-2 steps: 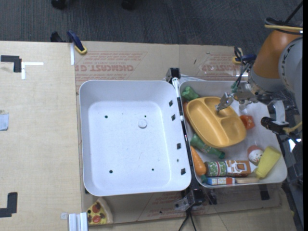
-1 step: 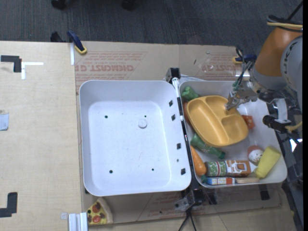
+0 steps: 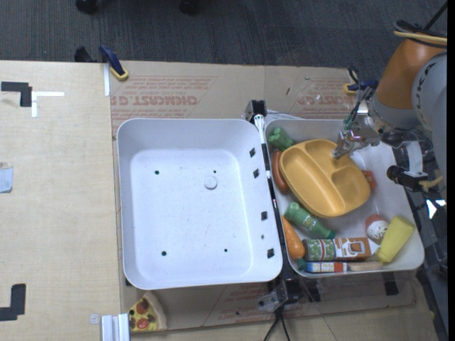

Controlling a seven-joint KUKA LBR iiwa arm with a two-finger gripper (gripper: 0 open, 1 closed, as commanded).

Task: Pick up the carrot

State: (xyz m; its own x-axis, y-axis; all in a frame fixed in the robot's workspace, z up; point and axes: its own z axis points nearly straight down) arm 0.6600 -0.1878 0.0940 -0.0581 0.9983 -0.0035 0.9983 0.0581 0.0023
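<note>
My gripper (image 3: 346,146) is positioned over the right bin (image 3: 411,219), above the far right edge of the yellow divided dish (image 3: 323,180) that lies tilted among the items there. Whether the gripper is released or clenched cannot be determined from this view, and no item is visible in its grasp. The carrot (image 3: 292,238) lies along the left wall of the right bin, toward the near end, orange body pointing toward the near corner, well apart from my gripper. Just beside the carrot, a green bottle (image 3: 308,219) lies on its side against the near edge of the dish. A carton with a red and green label (image 3: 338,249) lies flat along the near wall, next to the carrot's lower end. A yellow block (image 3: 395,239) rests in the near right corner, and a small red and white round object (image 3: 377,226) sits just beside it. A green vegetable (image 3: 279,138) occupies the far left corner of the right bin. The left bin (image 3: 135,212) stands beside the right bin on the counter (image 3: 53,212). A toy pizza slice (image 3: 144,314) lies on the counter near the left bin's near edge.
</note>
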